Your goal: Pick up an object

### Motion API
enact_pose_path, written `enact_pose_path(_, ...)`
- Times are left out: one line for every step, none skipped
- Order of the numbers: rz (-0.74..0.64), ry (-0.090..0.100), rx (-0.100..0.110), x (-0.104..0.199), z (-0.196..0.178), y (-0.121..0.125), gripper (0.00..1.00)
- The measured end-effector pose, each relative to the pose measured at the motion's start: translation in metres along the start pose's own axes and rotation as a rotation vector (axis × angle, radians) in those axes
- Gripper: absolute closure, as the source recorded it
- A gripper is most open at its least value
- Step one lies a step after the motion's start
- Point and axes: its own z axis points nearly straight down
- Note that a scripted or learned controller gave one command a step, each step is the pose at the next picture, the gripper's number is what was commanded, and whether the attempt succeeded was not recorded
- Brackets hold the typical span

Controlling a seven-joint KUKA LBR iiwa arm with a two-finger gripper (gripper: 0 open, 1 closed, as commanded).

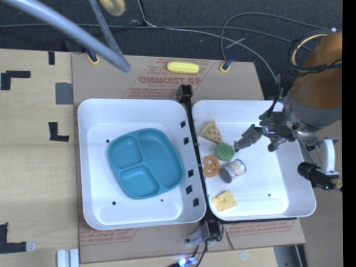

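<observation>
Camera view shows the likeliest candidates for the pick clustered at the left end of the right bin [278, 204], close to the divider between the two bins. A small can [233, 169] lies on its side there, touching or nearly touching an orange pretzel-shaped piece [211, 165] on its left and a green knobbly piece [225, 151] just above it. A pale wedge like a slice of pizza [210, 132] sits a little further up, and a yellow block like cheese [223, 201] lies apart toward the bin's near wall. None of them is lifted; all rest on the bin floor.

The gripper [245, 142] hangs just to the right of the green piece and above the can, at the end of the arm [311, 93] that reaches in from the right. Whether the jaws are parted or closed cannot be told at this sharpness, and nothing is visibly between them. Its placement over the cluster suggests a descent toward the can or the green piece, though crowding could make a clean grasp hard.

The left bin [89, 149] holds a blue divided plate [146, 162]. Beyond the bins a yellow corn-like toy [182, 67] lies on the cardboard sheet [139, 77].
</observation>
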Motion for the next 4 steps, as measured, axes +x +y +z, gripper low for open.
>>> enact_pose_path(-0.003, -0.001, -0.01, 0.0, -0.005, 0.002, 0.0)
enact_pose_path(-0.001, -0.001, -0.005, -0.008, 0.049, -0.004, 0.0)
enact_pose_path(-0.001, 0.0, -0.004, -0.005, 0.109, -0.013, 0.0)
enact_pose_path(-0.002, 0.0, -0.004, -0.013, 0.159, -0.011, 0.0)
